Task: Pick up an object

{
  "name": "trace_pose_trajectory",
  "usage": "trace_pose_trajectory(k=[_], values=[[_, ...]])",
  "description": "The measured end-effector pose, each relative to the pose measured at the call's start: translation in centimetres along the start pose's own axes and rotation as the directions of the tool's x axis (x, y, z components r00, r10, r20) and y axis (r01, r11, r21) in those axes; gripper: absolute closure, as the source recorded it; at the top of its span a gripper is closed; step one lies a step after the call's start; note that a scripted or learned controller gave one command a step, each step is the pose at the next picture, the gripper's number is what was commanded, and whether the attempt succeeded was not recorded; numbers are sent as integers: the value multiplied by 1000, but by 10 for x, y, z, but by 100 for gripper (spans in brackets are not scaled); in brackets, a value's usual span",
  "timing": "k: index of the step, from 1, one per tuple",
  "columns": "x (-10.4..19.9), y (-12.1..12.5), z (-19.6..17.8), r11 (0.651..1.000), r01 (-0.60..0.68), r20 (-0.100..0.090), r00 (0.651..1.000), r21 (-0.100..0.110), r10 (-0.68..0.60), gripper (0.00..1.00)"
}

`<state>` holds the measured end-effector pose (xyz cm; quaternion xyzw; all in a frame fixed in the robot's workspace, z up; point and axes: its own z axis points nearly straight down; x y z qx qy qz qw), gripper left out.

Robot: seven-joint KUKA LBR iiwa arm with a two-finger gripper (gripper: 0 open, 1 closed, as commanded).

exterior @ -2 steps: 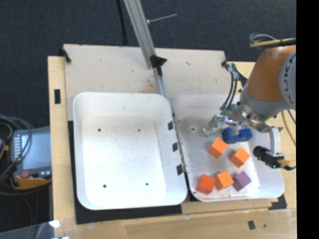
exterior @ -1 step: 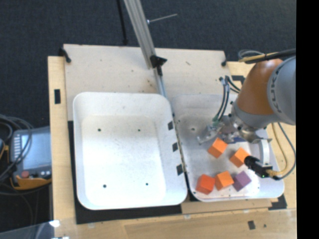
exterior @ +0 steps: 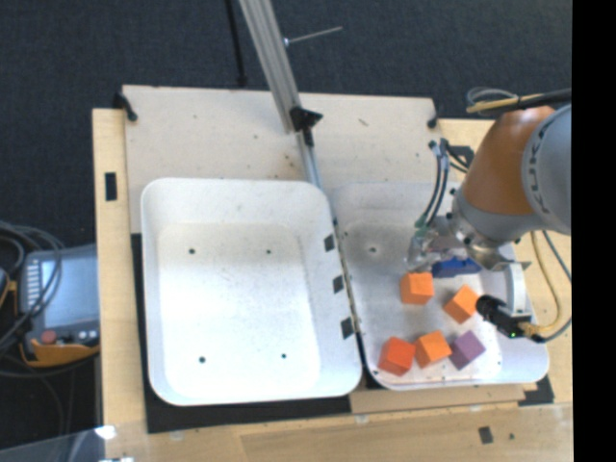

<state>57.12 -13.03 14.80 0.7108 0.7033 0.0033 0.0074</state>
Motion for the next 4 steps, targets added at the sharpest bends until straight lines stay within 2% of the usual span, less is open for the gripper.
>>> trace_pose_trajectory(k=[1, 2, 3, 4], values=[[-7, 5, -63, 1000, 8, -3, 1000, 7, -8, 100], [-9, 5, -53, 1000, 5, -4, 1000, 16, -5, 100], [42, 15, -50, 1000, 17, -7, 1000, 17, -17, 100], [94, 27, -67, 1000, 18, -7, 1000, 12, -18, 100]])
